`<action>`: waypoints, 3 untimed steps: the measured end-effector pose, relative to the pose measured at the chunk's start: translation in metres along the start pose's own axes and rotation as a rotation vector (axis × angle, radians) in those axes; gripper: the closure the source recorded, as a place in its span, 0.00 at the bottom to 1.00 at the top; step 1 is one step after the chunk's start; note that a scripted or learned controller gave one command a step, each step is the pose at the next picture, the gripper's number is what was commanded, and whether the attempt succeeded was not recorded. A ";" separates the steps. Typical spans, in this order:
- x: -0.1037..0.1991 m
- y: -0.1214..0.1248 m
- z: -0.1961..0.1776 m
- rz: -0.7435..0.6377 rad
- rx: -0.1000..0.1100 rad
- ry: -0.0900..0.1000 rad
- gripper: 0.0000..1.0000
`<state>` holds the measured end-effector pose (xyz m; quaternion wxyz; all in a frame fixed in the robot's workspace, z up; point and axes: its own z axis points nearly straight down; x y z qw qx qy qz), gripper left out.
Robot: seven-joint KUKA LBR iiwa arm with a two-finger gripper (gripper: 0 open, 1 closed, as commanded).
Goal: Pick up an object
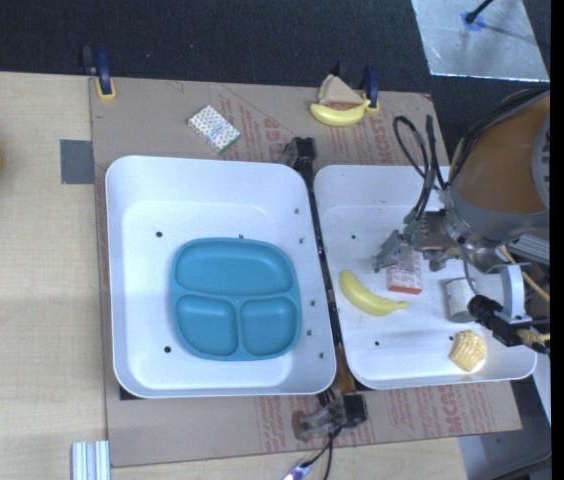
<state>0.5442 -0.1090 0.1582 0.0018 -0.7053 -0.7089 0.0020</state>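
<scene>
I have the gripper (394, 255) low in the right white bin (362, 183), and I cannot tell how it is set. A small red-and-white packet (405, 279) lies just beside it and a yellow plastic banana (370, 296) just beyond; I judge the banana light, stiff and slick, best pinched across its middle.

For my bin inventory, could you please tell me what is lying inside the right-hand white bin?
The right bin holds a yellow banana, a red-and-white packet under the gripper, and a yellow corn-like piece. The arm covers the bin's right side.
</scene>
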 end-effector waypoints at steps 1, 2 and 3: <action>-0.036 0.039 0.067 0.001 -0.002 -0.001 0.00; -0.040 0.007 0.067 0.000 -0.001 0.000 0.00; -0.041 0.007 0.057 -0.003 0.001 -0.001 1.00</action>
